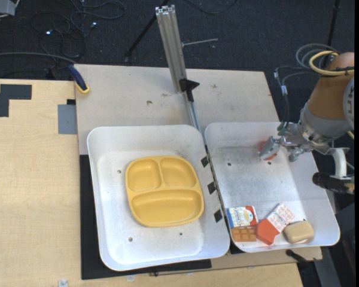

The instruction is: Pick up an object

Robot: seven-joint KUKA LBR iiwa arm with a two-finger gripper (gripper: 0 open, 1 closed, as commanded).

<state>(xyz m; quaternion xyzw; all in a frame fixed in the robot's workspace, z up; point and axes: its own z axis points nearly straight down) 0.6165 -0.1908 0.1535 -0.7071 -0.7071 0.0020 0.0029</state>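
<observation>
hovering at about 2 o'clock over the right bin, gripper low above bare bin floor, fingers spread, nothing between them. well apart from it, at roughly 5 o'clock in that bin, a huddle of candidates: a small printed box, a brown waffle-like square just below it, a red block, a pink-and-white packet and a tan bread-like lump, most touching or just beside one another. in the left bin, a yellow divided plate lying flat at centre. judged as the approach step, no grasp made yet. next move likely calls for travel toward 6 o'clock, descent over one piece, then closing; crowding there could spoil a clean pinch.
</observation>
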